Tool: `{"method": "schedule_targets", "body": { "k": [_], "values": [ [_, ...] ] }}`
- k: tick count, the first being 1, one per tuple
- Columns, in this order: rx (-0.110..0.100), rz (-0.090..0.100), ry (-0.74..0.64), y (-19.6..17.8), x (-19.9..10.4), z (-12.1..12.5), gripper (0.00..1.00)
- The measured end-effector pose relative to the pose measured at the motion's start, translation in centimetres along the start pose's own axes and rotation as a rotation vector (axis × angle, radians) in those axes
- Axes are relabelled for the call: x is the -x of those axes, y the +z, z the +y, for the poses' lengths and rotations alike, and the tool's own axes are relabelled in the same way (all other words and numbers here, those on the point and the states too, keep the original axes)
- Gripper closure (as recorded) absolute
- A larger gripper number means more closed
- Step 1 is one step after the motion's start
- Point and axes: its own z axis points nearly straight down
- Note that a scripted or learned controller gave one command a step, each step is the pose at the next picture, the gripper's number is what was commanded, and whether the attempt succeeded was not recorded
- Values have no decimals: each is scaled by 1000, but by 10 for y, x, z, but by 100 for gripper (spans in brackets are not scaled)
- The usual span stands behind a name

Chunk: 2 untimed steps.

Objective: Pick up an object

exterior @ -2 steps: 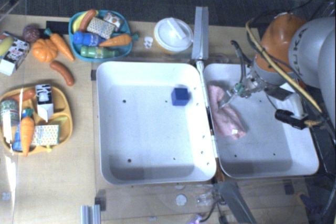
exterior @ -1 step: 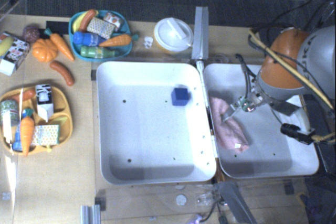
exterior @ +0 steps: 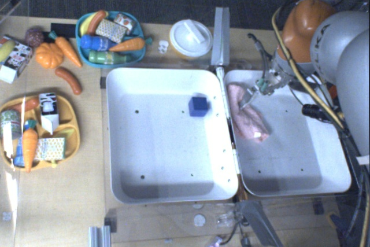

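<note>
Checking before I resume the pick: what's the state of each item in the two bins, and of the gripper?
blue block: lying in the left bin, upper right part, untouched.
pink cloth: crumpled, lying in the right bin by its left wall, not lifted.
gripper: low over the pink cloth's upper end, tips at its edge; grasp not confirmed.
</note>
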Motion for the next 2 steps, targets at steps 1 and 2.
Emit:
{"method": "schedule_targets", "body": {
  "k": [1, 2],
  "values": [
    [27, -18, 8, 0, -32, -52, 0],
    [29, -19, -38, 1, -58, -105, 0]
  ]
}}
